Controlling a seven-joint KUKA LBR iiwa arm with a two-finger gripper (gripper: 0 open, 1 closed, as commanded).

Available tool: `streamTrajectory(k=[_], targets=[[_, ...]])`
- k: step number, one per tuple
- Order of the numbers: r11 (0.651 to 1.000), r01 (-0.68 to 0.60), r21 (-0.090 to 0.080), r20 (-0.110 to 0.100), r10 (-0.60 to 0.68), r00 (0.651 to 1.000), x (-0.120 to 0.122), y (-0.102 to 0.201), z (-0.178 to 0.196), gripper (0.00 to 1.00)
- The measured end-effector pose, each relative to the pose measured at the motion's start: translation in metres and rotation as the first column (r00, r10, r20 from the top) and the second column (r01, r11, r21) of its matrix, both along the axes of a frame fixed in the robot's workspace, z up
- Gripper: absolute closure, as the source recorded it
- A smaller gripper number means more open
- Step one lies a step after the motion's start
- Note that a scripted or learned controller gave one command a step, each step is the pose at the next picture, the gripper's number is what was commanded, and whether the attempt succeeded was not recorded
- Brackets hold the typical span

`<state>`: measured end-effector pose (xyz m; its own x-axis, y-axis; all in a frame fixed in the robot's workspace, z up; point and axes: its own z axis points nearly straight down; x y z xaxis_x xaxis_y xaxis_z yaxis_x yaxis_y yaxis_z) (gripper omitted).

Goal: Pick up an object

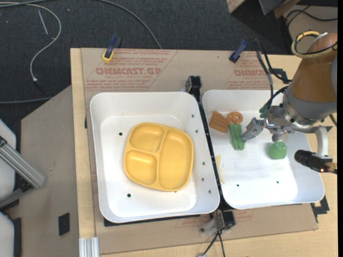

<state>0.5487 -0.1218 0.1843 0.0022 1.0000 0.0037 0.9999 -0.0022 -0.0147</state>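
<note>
Two splayed metal fingers of the gripper [265, 130] hold nothing, spread between a green block [236, 136] and a rounded green lump [277, 150].

Arm [316, 74] cut off at right edge; pincer [265, 130] fingers indistinct

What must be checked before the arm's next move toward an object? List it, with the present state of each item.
1. Objects in reach in the right bin: ok. Green block, green round piece, orange ring and brown piece lie there.
2. Tool over the right bin: ok, above its upper part.
3. Nothing between the fingers: ok, the finger seen beside the green block grips nothing.
4. Finger spread: ok, it looks open.
5. Target stands apart: not ok for the green block, it lies close to the ring and the brown piece; ok for the green round piece.
6. Yellow divided plate in the left bin: ok, away from the arm.
</note>
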Motion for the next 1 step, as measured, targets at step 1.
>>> streamTrajectory(k=[1], targets=[[1.0, -0.003, -0.002, 0.013, 0.003, 1.0, 0.0031, 0.0001, 0.0064, 0.0]])
